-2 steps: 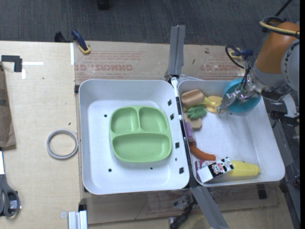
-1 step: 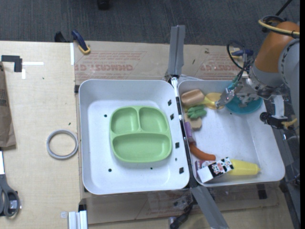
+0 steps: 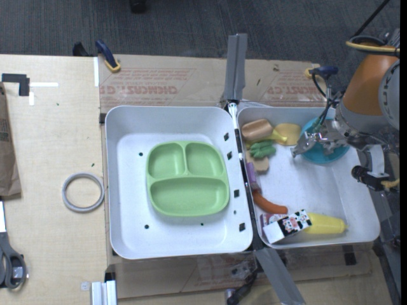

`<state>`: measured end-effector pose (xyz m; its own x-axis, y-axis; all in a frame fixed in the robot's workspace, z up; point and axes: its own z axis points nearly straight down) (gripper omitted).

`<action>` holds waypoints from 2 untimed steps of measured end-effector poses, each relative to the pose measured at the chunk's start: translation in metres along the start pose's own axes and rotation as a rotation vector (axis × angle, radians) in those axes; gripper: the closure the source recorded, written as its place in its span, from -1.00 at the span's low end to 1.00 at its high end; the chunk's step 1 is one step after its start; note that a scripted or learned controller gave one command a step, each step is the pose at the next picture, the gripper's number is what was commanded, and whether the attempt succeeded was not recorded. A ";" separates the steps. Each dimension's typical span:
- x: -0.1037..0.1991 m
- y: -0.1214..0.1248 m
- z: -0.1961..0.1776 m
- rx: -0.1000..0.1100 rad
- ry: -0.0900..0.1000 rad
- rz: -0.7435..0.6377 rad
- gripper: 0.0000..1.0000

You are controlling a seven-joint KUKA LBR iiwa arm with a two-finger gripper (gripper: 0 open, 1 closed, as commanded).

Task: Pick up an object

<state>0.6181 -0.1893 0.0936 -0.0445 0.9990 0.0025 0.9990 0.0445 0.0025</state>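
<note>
Taking the green divided plate (image 3: 187, 178) as the landmark: it lies flat in the middle of the left white bin (image 3: 121, 189), its single long compartment toward the near edge and two smaller ones behind.

Right of the plate and nearest the camera, in the right white bin (image 3: 359, 230), a small carton with a black-and-white cow pattern (image 3: 284, 225) lies on its side, touching a yellow bottle-shaped toy (image 3: 325, 223) further right. Just behind the carton, an orange toy sausage (image 3: 269, 203) lies by the wall between the bins. Further back along that wall, still right of the plate, sit a tan block (image 3: 260, 164), a green leafy toy (image 3: 262, 149), a brown bread-like toy (image 3: 256, 129) and a yellow piece (image 3: 287, 133) beside it.

Far right of the plate, a teal bowl (image 3: 324, 152) sits at the back of the right bin. The gripper (image 3: 306, 143) is low over the bowl's left rim; its metal fingers point left, and I cannot tell how they are set or whether anything is between them.

Left of the plate, on the bench, lies a grey ring (image 3: 83, 191).
</note>
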 end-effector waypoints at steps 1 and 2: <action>0.002 0.001 -0.009 0.000 0.004 -0.002 1.00; 0.035 -0.033 0.003 0.009 0.000 0.016 1.00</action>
<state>0.5839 -0.1557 0.0901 -0.0284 0.9996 0.0021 0.9996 0.0284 -0.0064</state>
